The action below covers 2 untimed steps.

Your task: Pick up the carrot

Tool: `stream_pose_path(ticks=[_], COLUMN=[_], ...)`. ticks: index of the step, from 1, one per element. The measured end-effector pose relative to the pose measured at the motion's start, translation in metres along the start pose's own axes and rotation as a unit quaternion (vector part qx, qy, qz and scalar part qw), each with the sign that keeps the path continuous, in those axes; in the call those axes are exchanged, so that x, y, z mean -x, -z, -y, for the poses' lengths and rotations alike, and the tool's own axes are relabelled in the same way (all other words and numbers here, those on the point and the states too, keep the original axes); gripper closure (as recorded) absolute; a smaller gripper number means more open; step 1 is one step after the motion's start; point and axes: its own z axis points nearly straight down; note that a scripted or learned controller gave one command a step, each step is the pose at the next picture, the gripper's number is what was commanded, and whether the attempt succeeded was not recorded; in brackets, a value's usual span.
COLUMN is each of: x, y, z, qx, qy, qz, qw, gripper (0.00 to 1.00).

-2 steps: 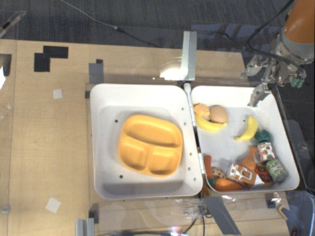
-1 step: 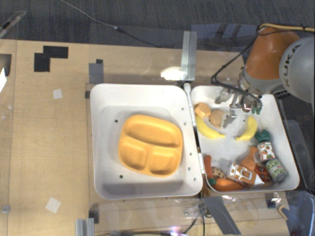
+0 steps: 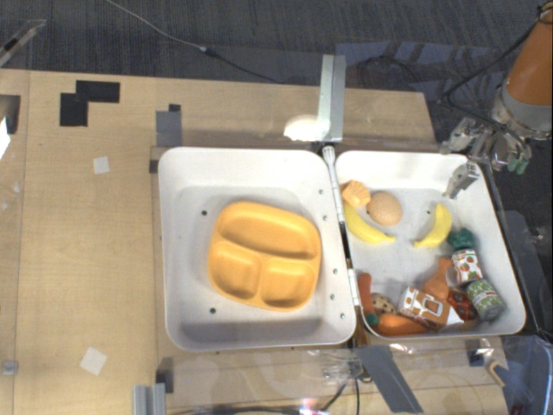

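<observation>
The carrot (image 3: pixel 401 323) is orange with a green stub at its left end. It lies along the front wall of the right bin (image 3: pixel 415 164), partly under a small carton (image 3: pixel 425 304). My gripper (image 3: pixel 475 156) hangs over the far right corner of that bin, well apart from the carrot and high above the other toys. Nothing shows in its grasp.
The right bin also holds two bananas (image 3: pixel 365 227), a tan egg-shaped toy (image 3: pixel 384 207), small cans (image 3: pixel 482 299) and other play food crowded round the carrot. A yellow divided plate (image 3: pixel 262 253) lies in the left bin (image 3: pixel 186 232). A metal post (image 3: pixel 332 93) stands behind the bins.
</observation>
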Motion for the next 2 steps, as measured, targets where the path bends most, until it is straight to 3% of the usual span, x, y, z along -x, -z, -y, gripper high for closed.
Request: stream_pose_path(ticks=[1,2], x=[-0.053,-0.072], y=[-0.094,-0.095], z=[-0.036,-0.119], qx=[0.002,0.003], qy=[0.037,-0.117], qz=[-0.004,-0.005], qw=[0.9993,0.9931], gripper=[0.00,0.00])
